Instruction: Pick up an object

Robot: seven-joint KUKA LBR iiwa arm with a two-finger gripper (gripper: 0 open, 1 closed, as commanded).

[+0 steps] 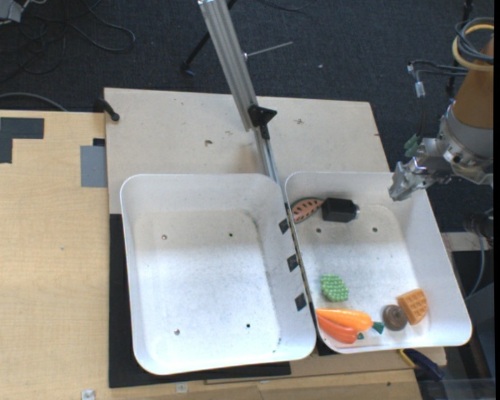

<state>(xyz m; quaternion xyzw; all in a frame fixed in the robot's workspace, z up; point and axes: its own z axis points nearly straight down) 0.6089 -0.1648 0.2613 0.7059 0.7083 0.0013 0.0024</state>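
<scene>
Nearest to me, along the front edge of the right bin point(450, 248), there's a little cluster: an orange carrot-shaped toy point(343, 324) lying by the front left corner, a small brown round piece point(392, 316) just beside its tip, and an orange waffle-textured block point(412, 305) touching that round piece on its right. A bit further in sits a green knobbly ball point(334, 287), on its own near the bin's left wall. Up at the far left corner lie a striped orange-brown toy point(307, 209) and a black block point(338, 210) just beside it. The left bin point(142, 223) stands alongside. The gripper point(401, 182) hangs over the right bin's far right corner, at its rim, well apart from every object. I can't tell whether its fingers are spread or pressed together; nothing shows between them.
</scene>
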